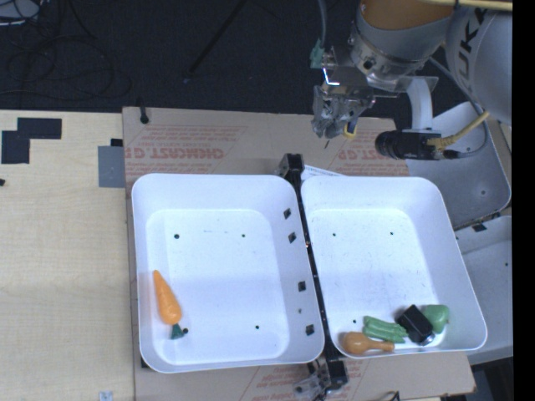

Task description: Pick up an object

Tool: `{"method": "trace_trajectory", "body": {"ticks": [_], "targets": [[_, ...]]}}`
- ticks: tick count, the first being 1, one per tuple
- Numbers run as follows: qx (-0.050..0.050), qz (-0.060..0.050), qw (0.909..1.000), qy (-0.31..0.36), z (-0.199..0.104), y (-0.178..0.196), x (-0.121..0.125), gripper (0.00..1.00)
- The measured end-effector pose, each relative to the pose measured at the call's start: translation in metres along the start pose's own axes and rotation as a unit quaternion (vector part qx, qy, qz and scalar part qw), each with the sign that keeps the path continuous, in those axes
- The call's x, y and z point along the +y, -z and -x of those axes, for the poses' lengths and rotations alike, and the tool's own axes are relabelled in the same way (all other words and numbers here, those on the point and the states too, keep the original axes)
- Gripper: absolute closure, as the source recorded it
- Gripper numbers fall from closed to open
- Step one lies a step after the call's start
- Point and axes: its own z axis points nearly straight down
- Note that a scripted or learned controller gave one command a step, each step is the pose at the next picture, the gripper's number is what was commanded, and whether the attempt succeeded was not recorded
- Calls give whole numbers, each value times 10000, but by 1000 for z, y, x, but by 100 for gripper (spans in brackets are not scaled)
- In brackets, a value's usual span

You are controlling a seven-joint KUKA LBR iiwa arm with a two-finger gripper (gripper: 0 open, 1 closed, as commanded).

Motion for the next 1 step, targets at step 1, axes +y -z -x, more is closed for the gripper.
{"method": "trace_trajectory", "body": {"ticks": [1], "targets": [[13,51,10000,-20,76,5,-112,100]]}}
